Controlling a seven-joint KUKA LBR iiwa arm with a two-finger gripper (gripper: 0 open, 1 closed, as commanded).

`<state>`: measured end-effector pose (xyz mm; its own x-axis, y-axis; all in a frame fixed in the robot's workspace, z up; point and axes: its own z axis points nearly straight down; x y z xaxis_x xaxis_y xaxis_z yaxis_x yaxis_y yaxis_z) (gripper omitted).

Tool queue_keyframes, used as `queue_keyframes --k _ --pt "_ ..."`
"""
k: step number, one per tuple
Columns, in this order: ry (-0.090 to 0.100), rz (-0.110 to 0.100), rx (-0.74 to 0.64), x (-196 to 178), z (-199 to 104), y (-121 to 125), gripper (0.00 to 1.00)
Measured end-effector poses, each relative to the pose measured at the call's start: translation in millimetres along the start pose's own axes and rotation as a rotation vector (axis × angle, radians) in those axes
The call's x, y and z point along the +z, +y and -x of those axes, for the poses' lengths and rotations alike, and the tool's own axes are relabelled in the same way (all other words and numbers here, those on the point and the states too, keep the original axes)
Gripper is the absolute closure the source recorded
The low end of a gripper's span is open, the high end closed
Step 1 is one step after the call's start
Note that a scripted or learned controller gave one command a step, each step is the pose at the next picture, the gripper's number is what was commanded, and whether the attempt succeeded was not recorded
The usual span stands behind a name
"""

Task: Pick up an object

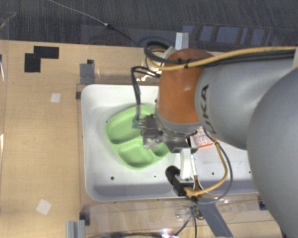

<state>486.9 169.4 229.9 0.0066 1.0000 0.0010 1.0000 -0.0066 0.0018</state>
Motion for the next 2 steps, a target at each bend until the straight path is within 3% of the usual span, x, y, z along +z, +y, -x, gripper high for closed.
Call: queue_keyframes --k 1,2 --pt "-0.001 -0.002 0.347 23.4 5.9 -0.1 1.00" --pt "0.000 -0.001 0.060 37.6 14.7 0.3 1.00"
